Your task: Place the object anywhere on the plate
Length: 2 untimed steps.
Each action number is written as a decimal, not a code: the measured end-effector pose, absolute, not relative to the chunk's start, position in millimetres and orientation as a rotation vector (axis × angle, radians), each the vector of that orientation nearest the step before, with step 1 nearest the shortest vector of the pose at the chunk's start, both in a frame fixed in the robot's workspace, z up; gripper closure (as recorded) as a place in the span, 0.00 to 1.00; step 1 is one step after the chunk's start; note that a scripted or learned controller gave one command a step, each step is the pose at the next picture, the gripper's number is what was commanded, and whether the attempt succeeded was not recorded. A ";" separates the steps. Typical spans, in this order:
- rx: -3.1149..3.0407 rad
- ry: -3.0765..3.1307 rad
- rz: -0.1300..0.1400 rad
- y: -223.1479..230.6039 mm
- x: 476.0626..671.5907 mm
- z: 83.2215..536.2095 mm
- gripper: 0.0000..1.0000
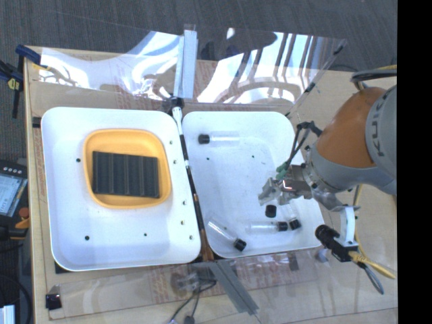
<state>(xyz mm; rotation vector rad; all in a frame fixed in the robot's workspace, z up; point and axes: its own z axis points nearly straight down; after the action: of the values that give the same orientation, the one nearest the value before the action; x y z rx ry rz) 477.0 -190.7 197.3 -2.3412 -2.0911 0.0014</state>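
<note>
Bench carries two white bins [61, 241]; yellow plate [126, 140] sits in the left. Gripper [273, 193] hovers just above a clear tube [268, 227] in the right bin; finger state unreadable.

I log a yellow plate [125, 143], rounded-square, flat in the left bin, a dark ribbed insert at its centre, three clear tubes with black caps in the right bin, one [217, 139] near the far edge, one [226, 237] at the near edge, one [273, 227] near-right.
</note>
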 end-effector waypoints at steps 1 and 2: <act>-2.341 -2.091 0.001 -190.7 477.1 197.3 0.00; -1.972 -2.445 0.002 -203.4 476.9 222.3 0.00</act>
<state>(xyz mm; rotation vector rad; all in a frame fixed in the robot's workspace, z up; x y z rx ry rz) 476.9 -203.4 222.3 -1.9718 -2.4450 0.0016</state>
